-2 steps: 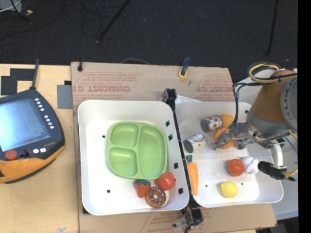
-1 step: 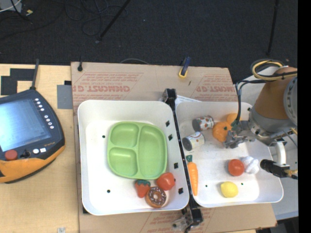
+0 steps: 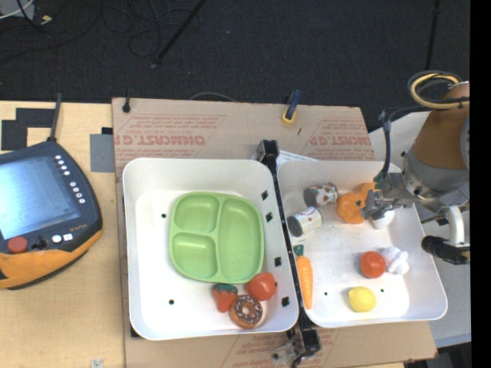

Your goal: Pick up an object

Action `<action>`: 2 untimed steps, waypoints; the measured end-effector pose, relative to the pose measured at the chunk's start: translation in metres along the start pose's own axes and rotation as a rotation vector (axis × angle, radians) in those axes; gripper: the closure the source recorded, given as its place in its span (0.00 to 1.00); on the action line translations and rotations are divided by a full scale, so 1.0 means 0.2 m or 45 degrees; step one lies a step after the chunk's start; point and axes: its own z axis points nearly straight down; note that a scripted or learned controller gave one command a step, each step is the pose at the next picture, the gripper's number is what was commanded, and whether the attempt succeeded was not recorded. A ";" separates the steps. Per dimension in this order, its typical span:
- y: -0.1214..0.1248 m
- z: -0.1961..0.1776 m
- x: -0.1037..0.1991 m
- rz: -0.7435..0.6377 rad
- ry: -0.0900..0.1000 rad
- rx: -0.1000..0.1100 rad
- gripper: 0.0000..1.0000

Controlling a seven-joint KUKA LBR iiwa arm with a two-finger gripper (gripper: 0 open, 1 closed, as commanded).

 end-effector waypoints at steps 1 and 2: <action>0.02 -0.22 0.01 0.000 0.000 0.000 1.00; 0.03 -0.41 0.00 -0.001 0.000 0.000 1.00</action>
